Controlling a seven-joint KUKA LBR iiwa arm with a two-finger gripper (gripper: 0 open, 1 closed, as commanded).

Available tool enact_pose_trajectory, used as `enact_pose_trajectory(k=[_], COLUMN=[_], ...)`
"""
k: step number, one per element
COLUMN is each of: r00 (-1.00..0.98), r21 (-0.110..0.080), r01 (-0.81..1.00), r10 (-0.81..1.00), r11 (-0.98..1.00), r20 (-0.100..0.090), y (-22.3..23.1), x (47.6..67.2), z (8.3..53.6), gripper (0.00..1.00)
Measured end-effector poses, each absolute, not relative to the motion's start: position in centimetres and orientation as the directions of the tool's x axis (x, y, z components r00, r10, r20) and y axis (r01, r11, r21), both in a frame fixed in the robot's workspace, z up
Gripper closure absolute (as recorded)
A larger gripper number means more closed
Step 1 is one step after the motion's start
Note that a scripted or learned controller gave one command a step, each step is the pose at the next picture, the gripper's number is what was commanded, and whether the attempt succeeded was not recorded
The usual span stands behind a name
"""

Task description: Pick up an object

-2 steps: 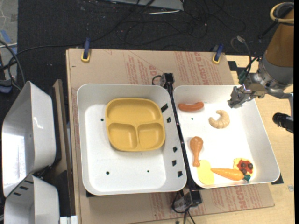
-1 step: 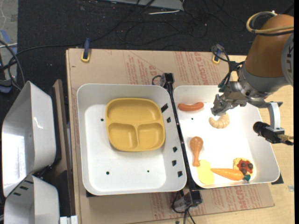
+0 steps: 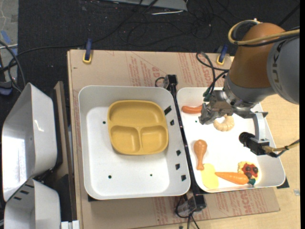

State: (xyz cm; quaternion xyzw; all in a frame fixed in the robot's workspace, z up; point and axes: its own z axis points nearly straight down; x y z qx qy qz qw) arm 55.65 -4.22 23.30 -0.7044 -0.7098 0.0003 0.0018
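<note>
**Gripper low over the right bin, between sausage and pale lump**

The arm (image 3: 259, 56) reaches in from 3 o'clock and bends down over the right bin (image 3: 272, 162). The gripper (image 3: 210, 116) hangs over that bin's upper left part. From this slant I cannot tell how far it is open. Nothing can be seen held in it.

The things to pick lie in the right bin. An orange-red sausage (image 3: 192, 109) lies flat at about 10 o'clock in the bin, just beside the gripper on its 10 o'clock side. A pale cream lump (image 3: 225, 124) sits just toward 12 o'clock from the bin's middle, close against the gripper at its 4 o'clock. Whether the two touch cannot be made out.

A toy drumstick (image 3: 200, 152) lies at 8 o'clock in the bin, its thick end toward 12 and its thin end toward 6. Along the 6 o'clock wall lie a flat yellow piece (image 3: 208, 178) at 7 o'clock and a carrot (image 3: 231, 177) at 6 o'clock, the two touching or overlapping. A small red, yellow and black item (image 3: 249, 169) lies at 5 o'clock, next to the carrot's thick end.

The left bin (image 3: 95, 156) holds a yellow divided plate (image 3: 138, 128), set toward 12 o'clock from its middle. Both bins rest side by side on the brown bench (image 3: 124, 68)
</note>
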Motion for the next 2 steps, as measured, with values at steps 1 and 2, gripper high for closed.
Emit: enact_pose_trajectory(k=[1, 2], r00=[-0.008, -0.009], r21=[-0.001, -0.003], r01=[1.0, 1.0], r10=[1.0, 1.0], r11=[0.008, 0.009], r20=[0.002, 0.002], y=[0.8, 6.7], x=[54.8, 53.4], z=[24.2, 22.9], gripper=[1.0, 1.0])
